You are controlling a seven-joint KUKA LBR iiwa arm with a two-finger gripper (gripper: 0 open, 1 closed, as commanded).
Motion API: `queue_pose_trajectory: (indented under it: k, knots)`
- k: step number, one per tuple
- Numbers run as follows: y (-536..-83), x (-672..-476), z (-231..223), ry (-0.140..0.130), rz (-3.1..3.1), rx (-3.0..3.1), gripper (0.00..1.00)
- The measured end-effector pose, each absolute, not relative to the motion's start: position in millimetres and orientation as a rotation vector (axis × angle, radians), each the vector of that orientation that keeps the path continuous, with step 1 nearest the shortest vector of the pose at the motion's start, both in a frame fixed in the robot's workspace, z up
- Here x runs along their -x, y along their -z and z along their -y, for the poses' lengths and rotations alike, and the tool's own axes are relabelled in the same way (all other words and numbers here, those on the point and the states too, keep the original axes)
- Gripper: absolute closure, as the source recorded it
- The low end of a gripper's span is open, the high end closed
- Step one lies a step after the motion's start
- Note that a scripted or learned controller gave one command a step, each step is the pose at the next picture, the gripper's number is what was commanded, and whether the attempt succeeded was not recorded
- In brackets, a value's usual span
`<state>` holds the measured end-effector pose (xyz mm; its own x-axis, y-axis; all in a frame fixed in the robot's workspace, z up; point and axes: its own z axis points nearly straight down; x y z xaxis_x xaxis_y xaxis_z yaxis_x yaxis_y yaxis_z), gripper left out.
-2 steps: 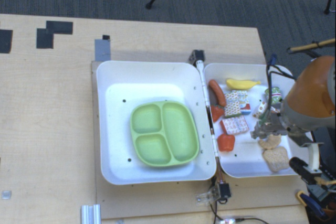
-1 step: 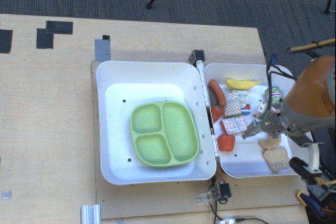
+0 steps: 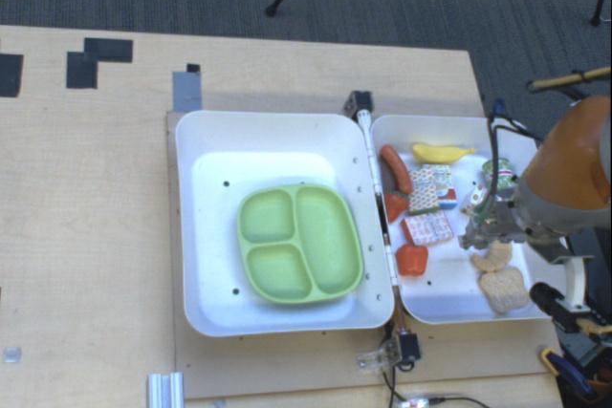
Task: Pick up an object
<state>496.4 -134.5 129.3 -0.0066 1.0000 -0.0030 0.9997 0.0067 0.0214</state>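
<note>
The right bin (image 3: 449, 309) holds several small items. A red sausage (image 3: 395, 169) lies near its left wall, a yellow banana (image 3: 441, 152) at the back, and two patterned packets (image 3: 430, 188) (image 3: 427, 228) in the middle. A red-orange piece (image 3: 412, 260) sits toward the front. Two tan bread-like pieces (image 3: 494, 256) (image 3: 504, 289) lie at the front right. My gripper (image 3: 480, 234) hangs low over the right part of this bin, right above the nearer tan piece and beside a greenish round item (image 3: 496, 174). The arm's orange band (image 3: 574, 162) hides the bin's right side.
The left bin (image 3: 206, 205) holds a light green divided plate (image 3: 299, 244). A metal divider (image 3: 375, 196) runs between the two bins. Bare wooden bench (image 3: 86, 234) stretches to the left. Cables and clamps (image 3: 397, 354) sit at the front edge.
</note>
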Motion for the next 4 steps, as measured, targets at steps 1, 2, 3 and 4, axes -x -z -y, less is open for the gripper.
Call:
queue_pose_trajectory:
  k: [1,2,3,4]
  knots:
    - [-129.2,-496.4,134.5,-0.020,-2.217,-2.202,0.00]
    - [-95.7,-490.0,105.8,-0.002,-2.212,-2.215,0.00]
    - [-105.3,-490.8,103.1,-0.007,-2.221,-2.213,1.00]
    - [-105.5,-490.6,104.6,-0.004,-2.218,-2.214,0.00]
